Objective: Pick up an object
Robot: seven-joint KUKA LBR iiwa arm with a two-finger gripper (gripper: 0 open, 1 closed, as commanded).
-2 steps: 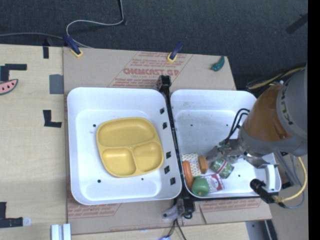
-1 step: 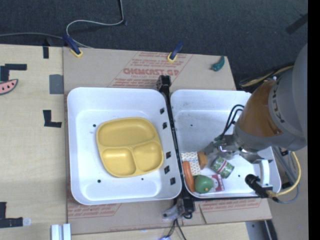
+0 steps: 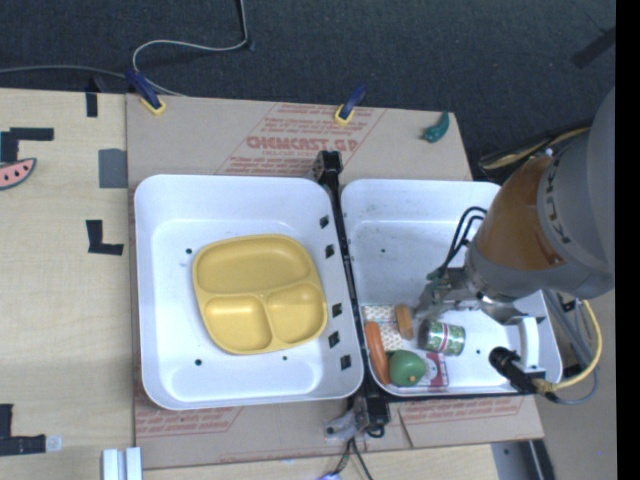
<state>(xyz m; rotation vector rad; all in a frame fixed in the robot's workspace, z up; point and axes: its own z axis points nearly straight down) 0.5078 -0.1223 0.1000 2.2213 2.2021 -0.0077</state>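
The left bin (image 3: pixel 160 268) carries a yellow divided plate (image 3: pixel 260 293) that lies flat near its middle, a little closer to the front wall than to the back wall, with its two smaller compartments toward the front. A black divider strip (image 3: pixel 335 258) runs between the two bins where their inner walls meet. In the right bin (image 3: pixel 400 218) the objects crowd the front left corner: an orange carrot (image 3: pixel 374 348) lies along the left wall, a green round fruit (image 3: pixel 405 368) sits just beside it against the front wall, and a small tan bread-like piece (image 3: pixel 404 319) lies just behind them. A red and white checked piece (image 3: pixel 436 372) shows at the front wall, touching the green fruit on its right. A small can with a green label (image 3: pixel 443 339) lies tipped on its side next to the tan piece, and the gripper (image 3: pixel 437 308) hangs right over it, at the end of the grey arm with its orange band (image 3: pixel 515 228) reaching across the bin's right wall. From this angle it is not possible to tell how the gripper is set or whether the can is held. The back half of the right bin shows only bare white floor with dark specks.
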